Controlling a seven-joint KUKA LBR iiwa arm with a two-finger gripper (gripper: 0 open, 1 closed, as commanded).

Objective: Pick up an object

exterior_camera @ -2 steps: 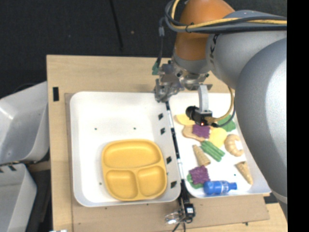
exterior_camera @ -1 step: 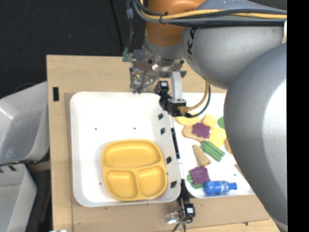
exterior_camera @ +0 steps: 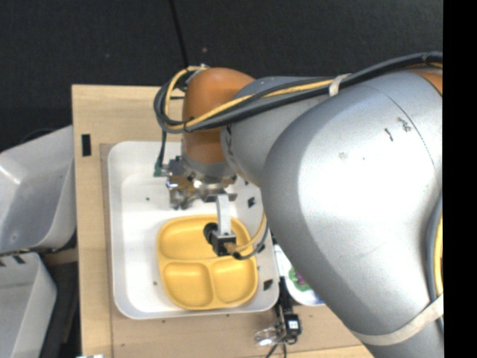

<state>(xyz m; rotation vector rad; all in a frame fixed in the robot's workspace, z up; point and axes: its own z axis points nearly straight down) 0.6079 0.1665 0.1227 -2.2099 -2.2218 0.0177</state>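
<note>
The grey arm [exterior_camera: 358, 200] covers most of the right side and hides whatever lies beneath it there. At its lower edge a white thing with green print [exterior_camera: 298, 280] peeks out, too cut off to name. The wrist also hides the near right corner of the white bin [exterior_camera: 123, 222] on the wooden surface [exterior_camera: 89, 103].

The gripper [exterior_camera: 195, 189] hangs low in this bin, over the bare floor just behind the far rim of a yellow divided plate [exterior_camera: 201, 274]. Seen from above and shadowed by the wrist, it gives no sign of whether it is open or closed, or whether it touches the plate. Nothing is seen held in it. The plate lies flat in the near half of the bin, its three compartments facing up.
</note>
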